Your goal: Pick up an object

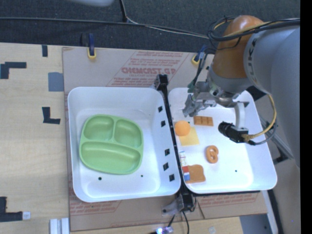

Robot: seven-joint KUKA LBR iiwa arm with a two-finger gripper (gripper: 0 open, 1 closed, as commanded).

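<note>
**benchwatcher:** Anyone counting what's sitting in the bins? I'm getting two white bins: left bin (78, 130) and right bin (253, 172). The left one is holding a single green divided plate (111, 144), three compartments, lying flat.

**gripnerd:** Same count here. The right bin is carrying five small things, all bunched toward its left half. One brown waffle piece (204, 121) is lying nearest the arm. One orange ball (182, 128) is sitting just left of it, touching or overlapping one yellow cheese slice (190, 137). One pretzel (211, 154) is lying apart in the middle, and one toast-coloured piece (195, 173) is resting near the front left corner.

**benchwatcher:** And the gripper (191, 108)?

**gripnerd:** It's hanging over the back left part of the right bin, just above the waffle piece and the ball. Nothing is showing between the fingers, and I honestly cannot tell whether they're spread or closed, too much grey clutter.

**benchwatcher:** Anything crowding it?

**gripnerd:** The black divider (168, 135) between the bins is running right beside the ball and cheese. A black cable piece (234, 132) is dangling over the bin to the right of the waffle.
</note>
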